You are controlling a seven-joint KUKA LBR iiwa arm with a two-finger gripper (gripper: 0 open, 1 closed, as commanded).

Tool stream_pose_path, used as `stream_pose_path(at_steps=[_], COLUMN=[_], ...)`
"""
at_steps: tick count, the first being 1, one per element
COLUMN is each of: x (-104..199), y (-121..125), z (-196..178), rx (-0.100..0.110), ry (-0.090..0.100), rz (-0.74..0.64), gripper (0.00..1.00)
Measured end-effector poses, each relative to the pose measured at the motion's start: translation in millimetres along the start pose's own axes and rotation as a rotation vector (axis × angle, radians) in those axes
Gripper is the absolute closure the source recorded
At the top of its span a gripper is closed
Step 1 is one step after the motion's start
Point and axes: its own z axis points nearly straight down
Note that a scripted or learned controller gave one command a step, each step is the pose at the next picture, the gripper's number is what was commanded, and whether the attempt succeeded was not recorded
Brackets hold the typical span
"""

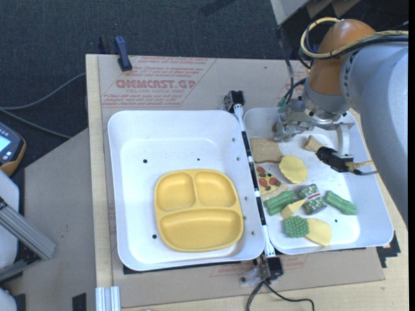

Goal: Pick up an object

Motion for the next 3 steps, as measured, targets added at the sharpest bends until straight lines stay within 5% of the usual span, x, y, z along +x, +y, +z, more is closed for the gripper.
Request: stream_pose_path(at_steps=[1,2,3], x=[0.3,-30.1,-29.2], y=[0.0,-90.5,-86.5], z=[0.2,7.7,-2.8], rx=[0.001,-0.014,-0.02], ry=[0.0,0.005,0.0], rz=[0.0,0.005,0.0], gripper=[0.0,0.0,1.0])
